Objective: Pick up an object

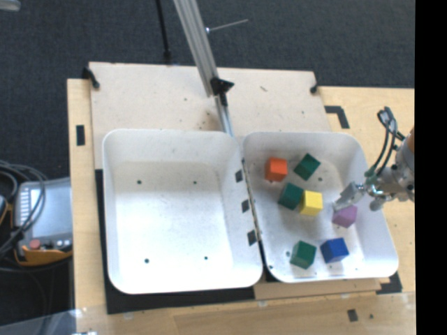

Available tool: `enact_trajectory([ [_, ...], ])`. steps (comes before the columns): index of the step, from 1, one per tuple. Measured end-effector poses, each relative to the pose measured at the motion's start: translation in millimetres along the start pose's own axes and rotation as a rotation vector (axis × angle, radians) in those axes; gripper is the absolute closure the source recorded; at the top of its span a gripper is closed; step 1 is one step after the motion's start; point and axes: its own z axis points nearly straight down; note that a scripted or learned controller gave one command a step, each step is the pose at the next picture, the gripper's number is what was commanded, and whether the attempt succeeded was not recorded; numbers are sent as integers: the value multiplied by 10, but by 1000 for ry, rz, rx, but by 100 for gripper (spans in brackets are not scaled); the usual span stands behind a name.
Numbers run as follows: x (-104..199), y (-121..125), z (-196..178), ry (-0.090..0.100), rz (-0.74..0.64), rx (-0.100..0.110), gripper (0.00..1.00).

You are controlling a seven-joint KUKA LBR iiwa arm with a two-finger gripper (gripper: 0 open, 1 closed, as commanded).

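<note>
a: the bench (174,103) is pale wood on dark carpet, with two white bins side by side. nearest us, along the front of the right bin (374,257), sit a green block (303,254) and a blue block (334,249), just beside each other.

b: and the purple block (344,216)?

a: a little further back, near the right wall. the gripper (357,195) hangs right over it, reaching in from the right. one grey finger slants down and seems to touch the block's top corner.

b: is the block caught between the fingers?

a: i cannot tell. the tool is small and blurred, so whether it stands apart or together is unclear. i would not call the block held.

b: how would you do this step well?

a: i judge the grip should centre on the purple block, with a finger on each flat side, not on a corner. it is tilted, so a corner pinch may squirt it out.

b: any crowding?

a: the yellow block (312,202) and a green one touching it lie just to the left, near enough to nudge. further back are the orange block (277,169) and another green one, well apart. the left bin (115,187) lies beyond the divider.
</note>
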Motion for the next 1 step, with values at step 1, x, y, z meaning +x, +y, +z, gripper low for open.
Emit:
enact_trajectory([
  [1, -1, 8, -22, -1, 1, -5, 0],
])
